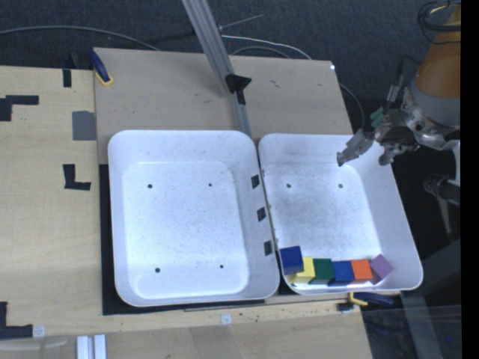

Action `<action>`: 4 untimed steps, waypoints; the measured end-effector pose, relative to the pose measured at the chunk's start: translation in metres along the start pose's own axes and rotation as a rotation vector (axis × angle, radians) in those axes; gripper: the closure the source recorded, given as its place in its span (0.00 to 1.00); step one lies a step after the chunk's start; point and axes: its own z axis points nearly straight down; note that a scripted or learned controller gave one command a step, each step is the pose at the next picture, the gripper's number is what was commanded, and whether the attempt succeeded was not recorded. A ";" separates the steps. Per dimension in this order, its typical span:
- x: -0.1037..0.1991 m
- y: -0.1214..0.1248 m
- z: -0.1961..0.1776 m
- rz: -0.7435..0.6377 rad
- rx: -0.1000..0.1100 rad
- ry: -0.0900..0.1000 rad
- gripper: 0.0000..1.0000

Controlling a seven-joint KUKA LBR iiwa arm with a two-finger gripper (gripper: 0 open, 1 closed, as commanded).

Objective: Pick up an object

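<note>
A row of small blocks lies along the front edge of the right bin [389, 200]: a blue block [291, 258], a yellow block [304, 272], a green block [322, 268], a second blue block [343, 271], an orange block [361, 269] and a purple block [381, 265]. My gripper [368, 155] hangs over the bin's far right corner, well away from the blocks. Its two dark fingers [349, 155] are spread apart and open, with nothing between them.
The left bin [120, 200] adjoins the right one, with black clips along the shared wall. A slanted metal post [209, 32] rises behind the bins. The arm's grey and orange body [441, 66] stands at the right edge. Cables lie on the dark floor behind.
</note>
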 end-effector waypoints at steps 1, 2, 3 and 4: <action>0.037 -0.056 -0.079 -0.002 -0.008 0.001 0.00; 0.036 -0.055 -0.084 -0.002 0.000 0.001 1.00; -0.045 -0.091 0.000 0.012 0.008 0.000 1.00; -0.064 -0.062 0.098 0.003 0.006 0.002 1.00</action>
